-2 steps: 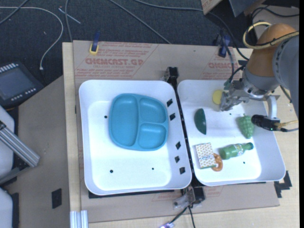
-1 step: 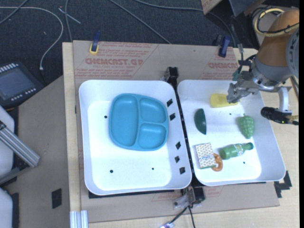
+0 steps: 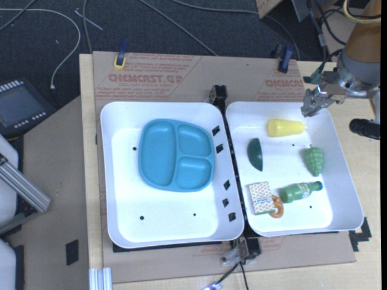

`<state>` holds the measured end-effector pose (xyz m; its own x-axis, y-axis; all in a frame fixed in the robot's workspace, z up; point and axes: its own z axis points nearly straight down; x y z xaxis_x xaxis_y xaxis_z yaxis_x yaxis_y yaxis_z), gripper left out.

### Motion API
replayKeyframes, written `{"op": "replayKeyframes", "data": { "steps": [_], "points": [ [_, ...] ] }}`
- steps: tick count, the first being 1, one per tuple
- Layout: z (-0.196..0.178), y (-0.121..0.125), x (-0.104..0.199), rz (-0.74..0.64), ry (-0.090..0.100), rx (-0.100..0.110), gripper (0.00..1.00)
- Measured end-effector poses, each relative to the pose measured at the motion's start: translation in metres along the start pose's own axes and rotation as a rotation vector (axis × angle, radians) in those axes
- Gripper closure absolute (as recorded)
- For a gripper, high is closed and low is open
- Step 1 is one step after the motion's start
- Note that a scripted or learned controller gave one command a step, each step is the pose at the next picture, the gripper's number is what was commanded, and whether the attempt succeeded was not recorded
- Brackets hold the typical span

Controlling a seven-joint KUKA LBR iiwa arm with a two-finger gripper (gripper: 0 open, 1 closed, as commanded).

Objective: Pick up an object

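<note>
**Gripper hovers at right bin's far rim**

Gripper (image 3: pixel 313 104), fingers unreadable, sits at the right bin's (image 3: pixel 344 180) one o'clock edge, just beside the yellow object (image 3: pixel 285 127). Left bin (image 3: pixel 115 162) carries a blue divided plate (image 3: pixel 176 154). Right bin: green bottle (image 3: pixel 299 191) at five o'clock, light-green cluster (image 3: pixel 313 160) at three, dark-green piece (image 3: pixel 255 154) at nine.

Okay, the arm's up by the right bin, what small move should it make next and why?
Probably lower the pincer slightly left onto the yellow object. It lies closest, just below the pincer near the right bin's far edge, with nothing touching it.
</note>
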<state>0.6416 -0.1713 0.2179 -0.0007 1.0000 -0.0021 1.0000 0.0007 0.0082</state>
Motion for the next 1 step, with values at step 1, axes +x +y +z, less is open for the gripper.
{"op": "replayKeyframes", "data": {
  "steps": [1],
  "points": [
    [-0.0283, 0.0012, -0.0001, 0.000, 0.001, 0.004, 1.00]
  ]
}}
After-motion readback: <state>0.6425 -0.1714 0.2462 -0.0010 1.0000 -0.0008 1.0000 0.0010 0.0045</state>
